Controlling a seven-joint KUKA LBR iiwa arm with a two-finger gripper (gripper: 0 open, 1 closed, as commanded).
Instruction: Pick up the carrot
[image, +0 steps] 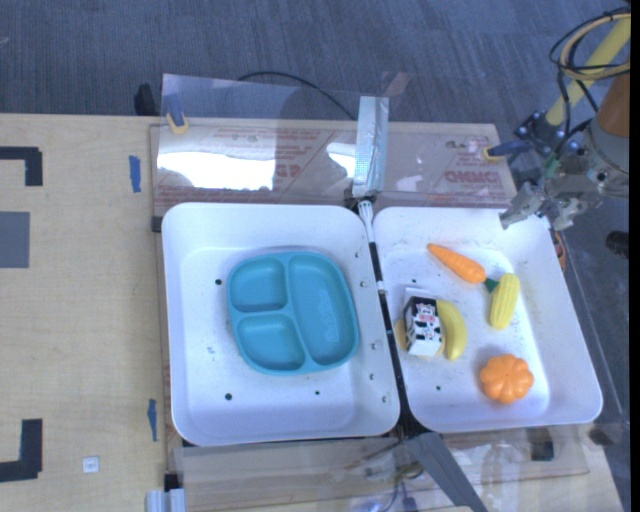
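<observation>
carrot, small orange tapered plastic toy with green stub (459, 263) | lies flat in right white bin's (575, 390) upper part, left of yellow toy corn (503, 300) | likely light, stiff, slick; grasp across thick middle | gripper (540, 205) at bin's far right corner, apart from carrot

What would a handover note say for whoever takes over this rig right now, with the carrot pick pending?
Gripper: above the far right corner of the right bin, holding nothing visible; finger state unclear.
Carrot: lying in the right bin's far half, free of the gripper, its green end touching the corn cob.
Also there: banana, cow-patterned block, pumpkin. Blue divided plate in the left bin.
Done: nothing yet.
Left: descend, grasp and lift the carrot.
</observation>
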